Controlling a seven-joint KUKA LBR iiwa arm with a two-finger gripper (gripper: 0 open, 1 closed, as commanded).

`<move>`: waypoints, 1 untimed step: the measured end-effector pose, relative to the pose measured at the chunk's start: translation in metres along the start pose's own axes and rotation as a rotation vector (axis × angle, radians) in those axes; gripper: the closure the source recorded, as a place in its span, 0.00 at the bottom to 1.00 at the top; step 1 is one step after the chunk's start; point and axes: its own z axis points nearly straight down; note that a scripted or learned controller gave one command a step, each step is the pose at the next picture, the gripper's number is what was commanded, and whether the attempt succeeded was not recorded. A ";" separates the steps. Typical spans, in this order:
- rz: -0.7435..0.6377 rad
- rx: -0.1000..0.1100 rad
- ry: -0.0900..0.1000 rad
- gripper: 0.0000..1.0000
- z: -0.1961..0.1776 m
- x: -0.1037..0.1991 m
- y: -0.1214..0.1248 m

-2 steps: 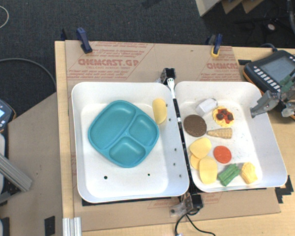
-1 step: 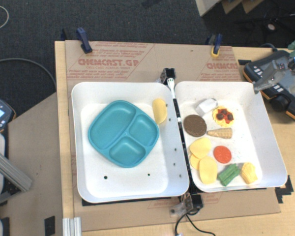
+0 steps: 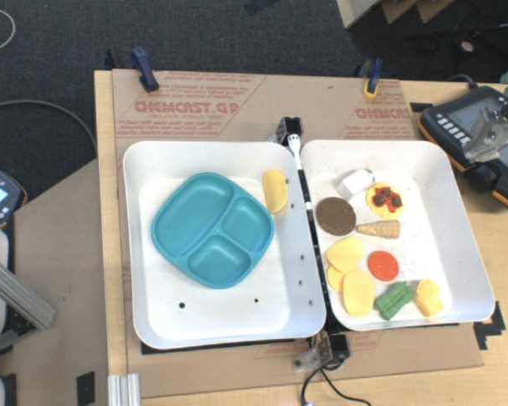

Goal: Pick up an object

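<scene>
Nothing picked yet: toy food incl. brown cookie (image 3: 334, 216) sits in right bin (image 3: 457, 193); can't tell gripper state.

White bins: 2 (left (image 3: 140, 227), right (image 3: 457, 218)).
Teal divided plate (image 3: 212, 228): 1.
Toy food pieces: 10 total; 1 in left bin (yellow piece (image 3: 274, 190)), 9 in right bin.
Clamps at board's far edge: 2 (blue (image 3: 144, 68), yellow-handled (image 3: 372, 76)).
</scene>
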 end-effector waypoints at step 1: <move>0.007 0.019 0.003 1.00 0.122 -0.048 -0.003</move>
